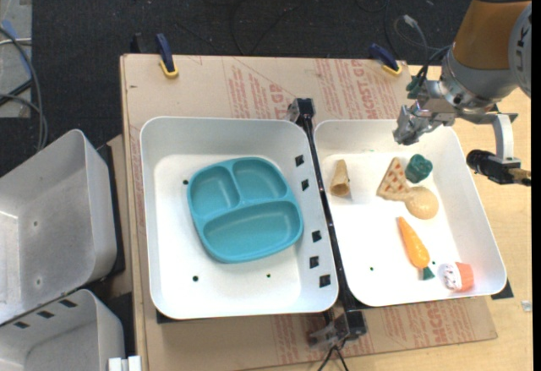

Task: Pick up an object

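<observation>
- The counter (220,78), cardboard-topped, bears two white bins.
- Left bin (161,192): a blue divided plate (245,209).
- Right bin (482,234): cone (340,177), waffle (393,180), carrot (413,243).
- The end effector (407,131) hovers at the right bin's upper edge; I cannot tell its opening.

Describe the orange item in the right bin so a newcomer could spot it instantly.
Start at the right-hand white bin, the one without the blue divided plate. In its lower middle lies a toy carrot, just below the pale round piece. It is the only long, bright orange thing there, its green tip pointing toward the near edge.
</observation>
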